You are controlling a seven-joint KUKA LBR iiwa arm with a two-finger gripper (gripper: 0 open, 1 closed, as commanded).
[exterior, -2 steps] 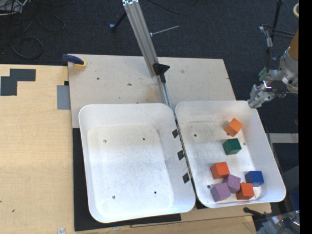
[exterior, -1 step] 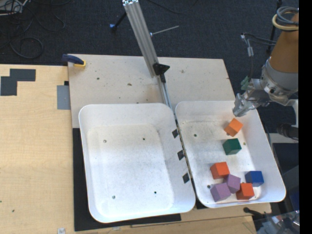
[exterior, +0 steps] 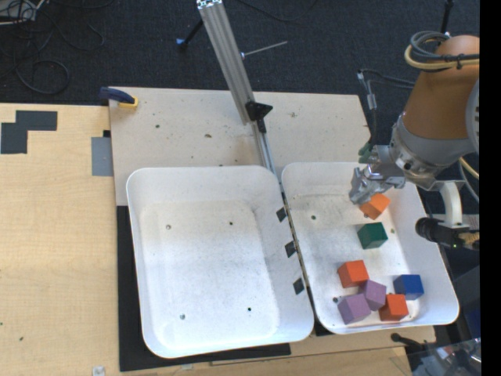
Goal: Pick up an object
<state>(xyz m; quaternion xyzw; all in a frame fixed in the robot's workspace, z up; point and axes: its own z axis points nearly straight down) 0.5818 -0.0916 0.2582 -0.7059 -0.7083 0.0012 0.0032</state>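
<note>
My gripper (exterior: pixel 366 189) hangs over the far part of the right bin (exterior: pixel 329 180), on the grey arm with the orange band that comes in from the right. A small orange block (exterior: pixel 376 205) lies tilted directly at its tip, partly covered by it. Whether the block is gripped is hidden from this angle. Just in front of it rests a dark green block (exterior: pixel 373 235).
Near the right bin's front corner lie an orange block (exterior: pixel 353 272), two purple blocks (exterior: pixel 355 307) (exterior: pixel 375 293), a blue block (exterior: pixel 409 285) and another orange block (exterior: pixel 394 307). The left bin (exterior: pixel 156 185) adjoins it. A slanted metal post (exterior: pixel 232 61) rises behind the bins.
</note>
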